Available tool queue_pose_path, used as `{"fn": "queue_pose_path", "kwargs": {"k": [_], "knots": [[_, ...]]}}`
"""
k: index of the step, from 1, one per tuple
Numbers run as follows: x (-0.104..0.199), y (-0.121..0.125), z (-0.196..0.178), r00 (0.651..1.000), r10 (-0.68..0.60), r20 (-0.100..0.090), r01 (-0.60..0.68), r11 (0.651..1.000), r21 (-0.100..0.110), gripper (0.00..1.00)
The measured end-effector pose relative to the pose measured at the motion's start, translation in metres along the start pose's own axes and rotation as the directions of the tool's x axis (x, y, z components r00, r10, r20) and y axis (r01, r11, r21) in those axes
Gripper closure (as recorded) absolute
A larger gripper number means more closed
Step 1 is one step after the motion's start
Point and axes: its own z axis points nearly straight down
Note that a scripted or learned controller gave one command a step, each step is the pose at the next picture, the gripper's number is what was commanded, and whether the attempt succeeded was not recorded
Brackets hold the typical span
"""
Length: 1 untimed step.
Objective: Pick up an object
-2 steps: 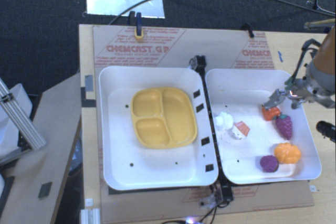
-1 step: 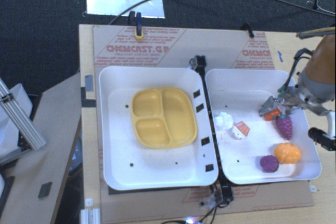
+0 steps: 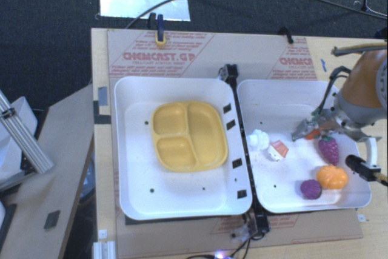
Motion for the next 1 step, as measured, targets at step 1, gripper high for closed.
{"fn": "queue_pose_path", "kwargs": {"k": [1], "knots": [[-0.0005,0.0011,-0.0129,1.000,0.000,0.001,0.000,1.000,-0.003,1.00]]}}
